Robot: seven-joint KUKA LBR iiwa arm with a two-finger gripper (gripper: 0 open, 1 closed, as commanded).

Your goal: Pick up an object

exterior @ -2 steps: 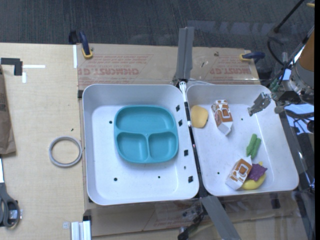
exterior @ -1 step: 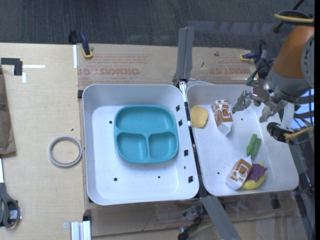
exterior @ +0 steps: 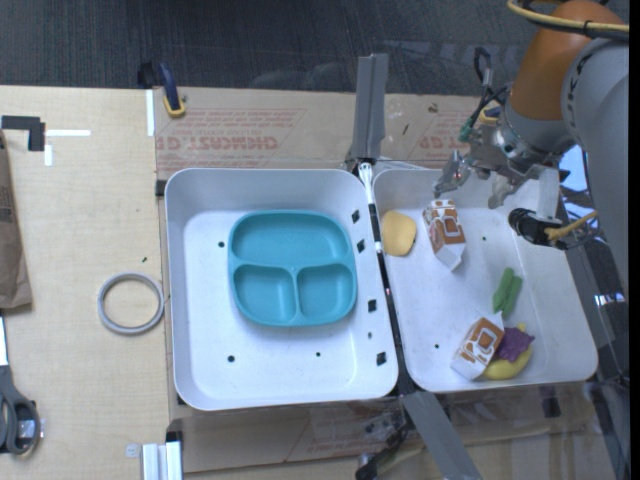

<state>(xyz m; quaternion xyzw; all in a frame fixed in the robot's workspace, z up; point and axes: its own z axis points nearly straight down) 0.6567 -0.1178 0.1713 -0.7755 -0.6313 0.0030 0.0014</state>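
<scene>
While the arm [exterior: 575, 63] hangs over the far right corner of the right bin [exterior: 560, 368], the gripper [exterior: 455, 175] sits low near that bin's far edge, and just below it, toward the near side, there's a small white and orange carton [exterior: 445, 233]. That's the closest candidate, I'd say! The carton's top looks almost touching the fingertips, but I can't see it held between them, and whether the fingers are spread or pressed together I cannot tell from here. The carton's long axis runs roughly from the far edge toward the near edge, tilting a little right. A yellow lump [exterior: 399, 233] lies just beside it, against the bin's left wall. Further off, a green pod [exterior: 507, 291] lies mid-bin toward the right, and in the near right corner a second carton [exterior: 478, 346] leans on a purple piece [exterior: 517, 343] and a banana [exterior: 505, 367]. Over in the left bin [exterior: 200, 368], a teal divided plate [exterior: 293, 267] sits in the middle.
</scene>
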